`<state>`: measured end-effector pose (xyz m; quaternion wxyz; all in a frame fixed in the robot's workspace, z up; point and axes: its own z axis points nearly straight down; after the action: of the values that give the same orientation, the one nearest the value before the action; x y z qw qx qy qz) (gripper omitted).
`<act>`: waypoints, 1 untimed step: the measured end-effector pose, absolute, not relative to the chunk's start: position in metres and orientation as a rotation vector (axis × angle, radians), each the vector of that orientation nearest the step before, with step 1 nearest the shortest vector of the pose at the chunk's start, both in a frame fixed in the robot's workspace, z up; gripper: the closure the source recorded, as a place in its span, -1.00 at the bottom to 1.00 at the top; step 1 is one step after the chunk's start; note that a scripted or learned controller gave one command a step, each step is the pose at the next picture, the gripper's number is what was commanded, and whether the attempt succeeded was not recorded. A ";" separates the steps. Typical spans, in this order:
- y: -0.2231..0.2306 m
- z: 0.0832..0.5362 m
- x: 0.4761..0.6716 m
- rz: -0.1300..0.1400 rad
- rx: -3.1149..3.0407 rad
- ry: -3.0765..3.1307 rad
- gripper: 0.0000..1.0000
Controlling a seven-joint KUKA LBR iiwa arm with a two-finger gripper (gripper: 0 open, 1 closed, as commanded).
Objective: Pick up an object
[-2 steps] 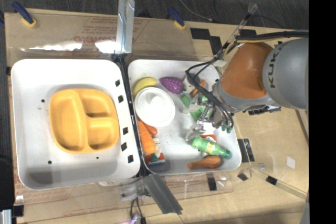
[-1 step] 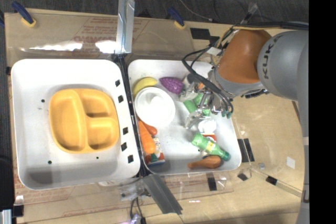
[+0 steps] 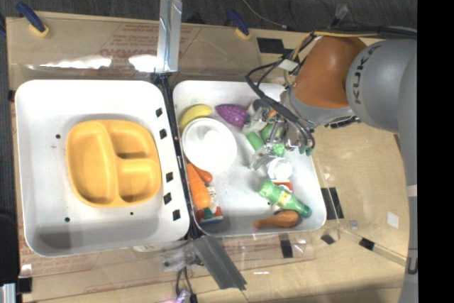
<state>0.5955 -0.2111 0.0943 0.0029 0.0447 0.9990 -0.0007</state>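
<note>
Down among crowding toys, the end effector (image 3: 273, 145) hangs beside a white bowl (image 3: 208, 142), grip state unreadable.

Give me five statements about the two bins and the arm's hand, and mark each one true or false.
1. The yellow divided tray lies in the left bin. True.
2. The white bowl sits in the left bin. False: it is in the right bin, near the divider between the bins.
3. The hand is over the right bin. True.
4. The purple item lies at the right bin's bottom edge in this view. False: it lies near the top edge, beside the yellow item.
5. The green bottle lies in the right bin, lower than the hand in the view. True.
</note>
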 end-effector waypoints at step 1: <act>-0.210 0.094 0.596 -0.001 0.242 3.126 -1.00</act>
<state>0.5965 -0.2101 0.0941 0.0033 0.0773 0.9970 -0.0005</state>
